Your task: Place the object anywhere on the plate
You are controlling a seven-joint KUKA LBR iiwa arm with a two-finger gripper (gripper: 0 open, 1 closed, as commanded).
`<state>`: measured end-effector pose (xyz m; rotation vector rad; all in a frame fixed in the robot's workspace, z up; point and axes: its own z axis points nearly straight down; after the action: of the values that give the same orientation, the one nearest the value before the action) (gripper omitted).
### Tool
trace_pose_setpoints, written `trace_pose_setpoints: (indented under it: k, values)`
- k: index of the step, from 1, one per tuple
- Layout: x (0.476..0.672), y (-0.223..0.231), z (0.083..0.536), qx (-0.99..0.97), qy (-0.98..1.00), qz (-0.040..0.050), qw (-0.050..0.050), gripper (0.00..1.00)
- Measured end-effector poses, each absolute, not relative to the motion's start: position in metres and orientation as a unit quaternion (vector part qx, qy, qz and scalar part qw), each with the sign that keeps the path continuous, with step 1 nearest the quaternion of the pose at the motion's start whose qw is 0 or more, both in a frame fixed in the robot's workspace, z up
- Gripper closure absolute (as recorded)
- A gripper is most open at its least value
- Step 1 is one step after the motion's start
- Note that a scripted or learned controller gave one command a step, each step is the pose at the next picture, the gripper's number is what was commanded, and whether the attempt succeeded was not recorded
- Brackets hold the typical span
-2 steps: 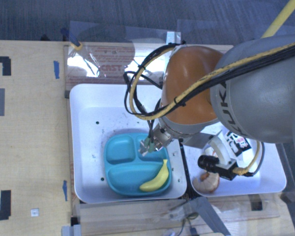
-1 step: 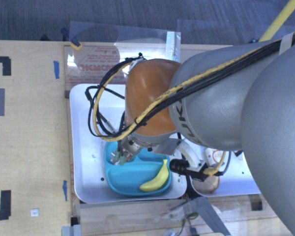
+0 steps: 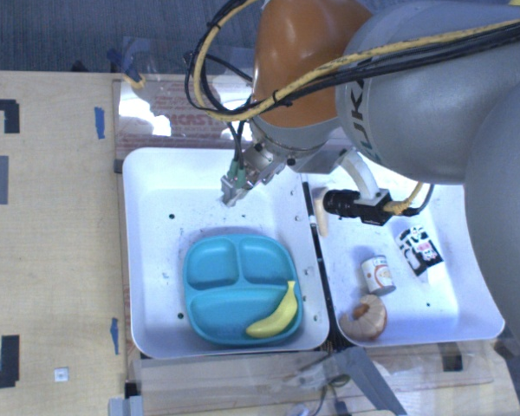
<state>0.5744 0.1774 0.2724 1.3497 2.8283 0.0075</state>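
Wooden bench (image 3: 48,258) seen from above, bearing 2 shallow white bins side by side. Left bin (image 3: 147,232): a blue divided plate (image 3: 234,289) with 3 compartments, a yellow banana (image 3: 277,315) lying across its lower right edge, partly on the plate. Right bin (image 3: 468,310): a small white can (image 3: 377,274), a round tan piece (image 3: 365,317), a black-and-white item (image 3: 420,250). Grey arm with orange band (image 3: 308,50) reaching over from the right. Gripper (image 3: 234,187) hanging over the left bin above the plate, nothing visible in its grasp; opening impossible to tell.

Wooden bench (image 3: 43,232) under two white bins (image 3: 147,258)
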Motion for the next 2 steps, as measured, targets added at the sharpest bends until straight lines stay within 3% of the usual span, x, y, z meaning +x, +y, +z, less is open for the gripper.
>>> trace_pose_setpoints:
  k: [1, 2]
  values:
    - [0.504, 0.2, 0.194, 0.313, 0.95, -0.0007, -0.001, 1.0]
    - [0.5, 0.197, 0.265, 0.199, 0.98, 0.0021, 0.004, 1.0]
